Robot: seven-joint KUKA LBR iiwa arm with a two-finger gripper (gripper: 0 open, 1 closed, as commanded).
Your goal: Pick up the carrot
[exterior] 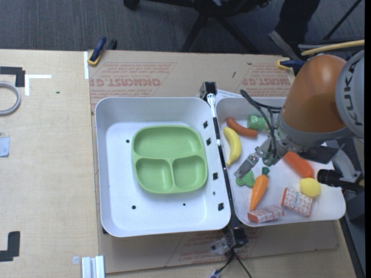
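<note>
The carrot (pixel 258 191) is seen lying in the right-hand bin (pixel 330 213), its orange body pointing toward the near edge and its green top toward the middle of the bin. It rests on the bin floor, so the lift has not been made. The gripper (pixel 250 164) is positioned low over the bin, just above and to the left of the carrot's green top, with a banana (pixel 233 145) close on its far side. Its two fingers appear to be parted, and nothing is seen between them, though the wrist shadows them and the gap is judged with some doubt. No contact with the carrot can be made out.

The approach is therefore judged to be largely done, while the grasp and the lift are left. The gripper would need to be brought over the carrot's body and closed on it.

Other items are crowded nearby: a red sausage-like piece (pixel 242 128), an orange-red piece (pixel 298 164), a yellow lemon (pixel 310 187) and two small boxes (pixel 265 215) near the front wall. In the left bin (pixel 110 155) a green divided plate (pixel 170 158) is set.
</note>
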